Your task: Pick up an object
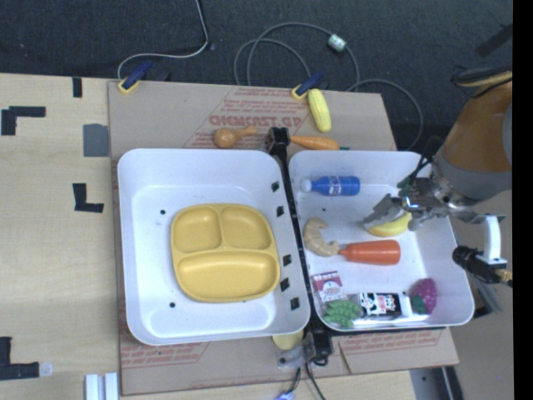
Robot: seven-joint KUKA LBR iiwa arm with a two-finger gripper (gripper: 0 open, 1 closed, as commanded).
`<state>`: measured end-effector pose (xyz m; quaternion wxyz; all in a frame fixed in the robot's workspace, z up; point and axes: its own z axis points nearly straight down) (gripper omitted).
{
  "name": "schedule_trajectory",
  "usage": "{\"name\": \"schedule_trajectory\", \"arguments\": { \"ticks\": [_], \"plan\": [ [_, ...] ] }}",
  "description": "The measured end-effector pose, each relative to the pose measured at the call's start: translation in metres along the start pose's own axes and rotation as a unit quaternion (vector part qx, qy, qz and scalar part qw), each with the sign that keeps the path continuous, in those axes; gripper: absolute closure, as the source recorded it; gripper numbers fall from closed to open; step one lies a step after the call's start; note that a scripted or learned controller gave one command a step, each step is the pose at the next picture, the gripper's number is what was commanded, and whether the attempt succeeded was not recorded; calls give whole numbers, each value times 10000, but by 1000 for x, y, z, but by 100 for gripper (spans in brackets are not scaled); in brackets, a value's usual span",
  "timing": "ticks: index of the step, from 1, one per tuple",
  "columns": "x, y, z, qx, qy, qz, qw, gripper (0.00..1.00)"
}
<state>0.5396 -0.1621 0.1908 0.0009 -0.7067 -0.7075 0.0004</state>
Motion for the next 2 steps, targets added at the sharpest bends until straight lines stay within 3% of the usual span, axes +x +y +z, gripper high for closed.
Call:
{"name": "schedule_trajectory", "arguments": {
  "ticks": [1, 2],
  "plan": [
    [-40, 11, 111, -20, -19, 12, 10000, 0],
    [17, -55, 104, -38, -17, 2, 10000, 0]
  ]
}}
